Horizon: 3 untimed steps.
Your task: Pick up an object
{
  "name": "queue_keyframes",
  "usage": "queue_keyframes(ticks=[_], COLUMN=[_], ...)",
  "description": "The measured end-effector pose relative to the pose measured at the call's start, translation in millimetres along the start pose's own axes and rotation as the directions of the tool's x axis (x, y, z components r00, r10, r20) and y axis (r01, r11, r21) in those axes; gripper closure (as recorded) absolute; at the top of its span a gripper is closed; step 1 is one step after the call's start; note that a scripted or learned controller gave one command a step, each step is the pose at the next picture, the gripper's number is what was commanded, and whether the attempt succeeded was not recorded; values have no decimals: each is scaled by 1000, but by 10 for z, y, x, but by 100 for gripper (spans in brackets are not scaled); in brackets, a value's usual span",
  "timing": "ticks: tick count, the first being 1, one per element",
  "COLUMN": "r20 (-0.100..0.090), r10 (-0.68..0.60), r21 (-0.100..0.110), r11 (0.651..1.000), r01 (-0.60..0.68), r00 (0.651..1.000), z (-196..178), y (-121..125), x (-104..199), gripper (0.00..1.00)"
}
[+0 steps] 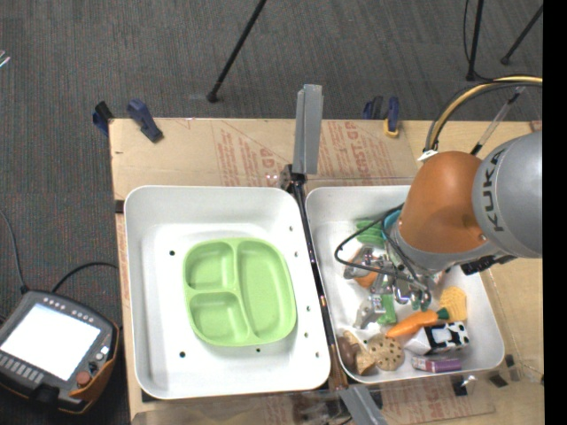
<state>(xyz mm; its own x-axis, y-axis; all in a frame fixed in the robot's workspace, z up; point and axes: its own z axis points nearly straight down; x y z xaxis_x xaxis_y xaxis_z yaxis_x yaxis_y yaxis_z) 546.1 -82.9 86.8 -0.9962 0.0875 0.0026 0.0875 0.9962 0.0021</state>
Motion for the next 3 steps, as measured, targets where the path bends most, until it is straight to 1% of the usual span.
queue_keyframes(ticks=[1,2,3], r20=[1,14,6], r10=[-6,-41,-106], r21=[0,-1,1], r11=[1000,999,994], r01=[6,41,106], r00=[1000,999,994], z=[-99,-1056,-1425], y=[25,680,731], x=[-9,211,146], gripper=[100,100,100])
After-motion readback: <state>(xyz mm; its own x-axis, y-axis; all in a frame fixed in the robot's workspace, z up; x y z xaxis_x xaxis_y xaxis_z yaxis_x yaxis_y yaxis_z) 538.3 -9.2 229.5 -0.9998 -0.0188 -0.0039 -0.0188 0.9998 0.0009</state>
